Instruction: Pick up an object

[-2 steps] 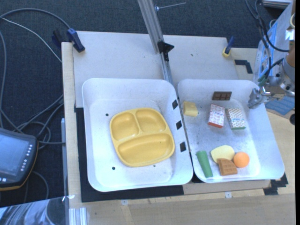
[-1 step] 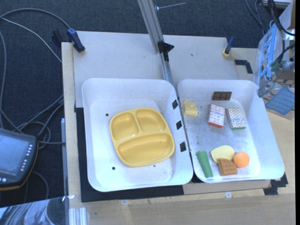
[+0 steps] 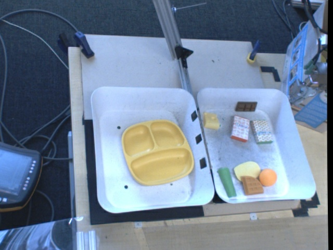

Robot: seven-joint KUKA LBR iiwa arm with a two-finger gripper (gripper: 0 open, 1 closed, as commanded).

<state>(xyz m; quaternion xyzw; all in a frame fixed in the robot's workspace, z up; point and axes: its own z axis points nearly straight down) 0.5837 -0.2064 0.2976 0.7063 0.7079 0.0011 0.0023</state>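
The right bin (image 3: 291, 134) holds several small items. A dark chocolate bar (image 3: 246, 107) lies at the back. A pale yellow block (image 3: 211, 121) sits near the left wall. A red and white carton (image 3: 240, 128) and a green and white carton (image 3: 263, 132) lie side by side in the middle. Toward the front are a green cylinder (image 3: 226, 182), a yellow chip-like piece (image 3: 246, 169), a brown cracker (image 3: 252, 185) and an orange ball (image 3: 268, 177). The left bin (image 3: 104, 155) holds a yellow divided plate (image 3: 157, 151).
A slanted metal post (image 3: 169, 22) rises behind the bins. Clamps (image 3: 83, 44) sit at the bench's back corners. Cables and a tablet (image 3: 15, 176) lie on the floor at left. Equipment (image 3: 307, 51) stands at the far right.
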